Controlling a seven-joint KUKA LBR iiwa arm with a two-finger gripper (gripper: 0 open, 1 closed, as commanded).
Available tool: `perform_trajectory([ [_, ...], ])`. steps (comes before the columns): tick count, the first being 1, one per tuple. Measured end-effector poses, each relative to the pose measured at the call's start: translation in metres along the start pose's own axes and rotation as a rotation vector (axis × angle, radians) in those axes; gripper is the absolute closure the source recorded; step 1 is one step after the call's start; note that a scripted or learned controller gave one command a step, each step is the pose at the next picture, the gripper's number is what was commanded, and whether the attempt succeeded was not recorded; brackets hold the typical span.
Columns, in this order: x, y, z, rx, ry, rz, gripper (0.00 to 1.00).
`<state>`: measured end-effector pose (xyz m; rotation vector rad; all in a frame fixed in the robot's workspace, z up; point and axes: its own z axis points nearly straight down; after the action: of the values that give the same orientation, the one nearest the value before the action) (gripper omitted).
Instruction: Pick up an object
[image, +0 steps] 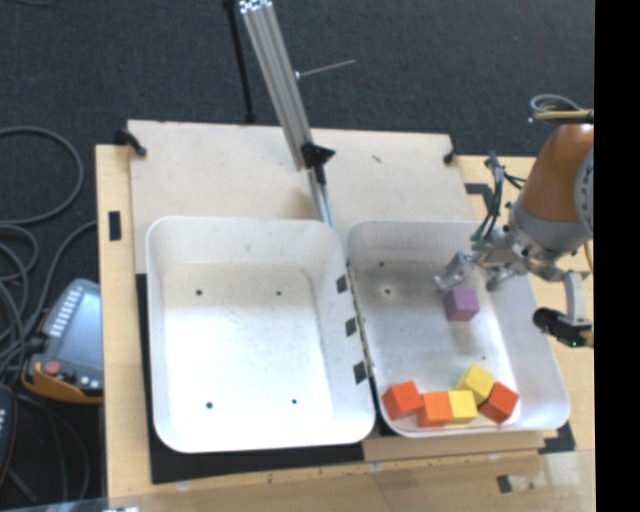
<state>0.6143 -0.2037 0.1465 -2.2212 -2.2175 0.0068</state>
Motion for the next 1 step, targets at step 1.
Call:
perform_trajectory([
  [1, 0.0443, -0.0166, 0.0404, -0.01, 0.0, -0.003, 0.0],
])
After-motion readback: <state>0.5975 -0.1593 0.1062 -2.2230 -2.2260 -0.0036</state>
